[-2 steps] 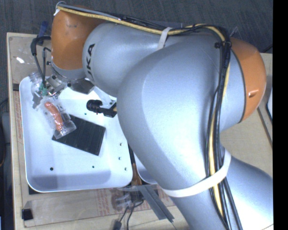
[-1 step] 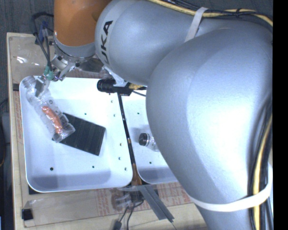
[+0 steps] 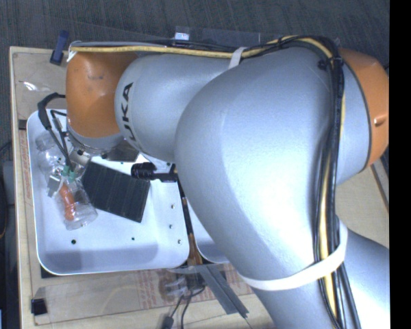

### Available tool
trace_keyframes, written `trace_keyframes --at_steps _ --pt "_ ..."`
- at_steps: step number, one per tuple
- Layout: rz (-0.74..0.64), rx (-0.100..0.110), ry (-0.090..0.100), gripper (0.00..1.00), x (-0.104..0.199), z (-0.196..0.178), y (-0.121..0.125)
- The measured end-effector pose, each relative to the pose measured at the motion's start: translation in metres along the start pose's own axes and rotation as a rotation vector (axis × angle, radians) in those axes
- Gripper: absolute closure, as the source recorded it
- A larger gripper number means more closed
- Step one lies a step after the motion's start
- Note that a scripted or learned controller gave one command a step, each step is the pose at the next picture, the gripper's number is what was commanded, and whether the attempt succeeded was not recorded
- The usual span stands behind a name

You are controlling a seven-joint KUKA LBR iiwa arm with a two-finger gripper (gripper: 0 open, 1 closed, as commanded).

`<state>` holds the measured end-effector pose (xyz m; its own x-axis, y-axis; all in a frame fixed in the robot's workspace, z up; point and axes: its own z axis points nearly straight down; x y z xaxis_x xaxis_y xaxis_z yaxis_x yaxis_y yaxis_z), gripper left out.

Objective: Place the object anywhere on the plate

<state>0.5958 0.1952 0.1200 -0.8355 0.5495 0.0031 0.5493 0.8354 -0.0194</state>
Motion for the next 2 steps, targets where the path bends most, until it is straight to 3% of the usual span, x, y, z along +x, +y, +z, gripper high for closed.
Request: trace_keyframes --at_steps 1,2 --pt "0.003 0.007 0.000 1.00 -0.003 -0.008 -0.003" --pt "0.108 -0.038 -0.020 1.00 0.010 0.007 -0.012"
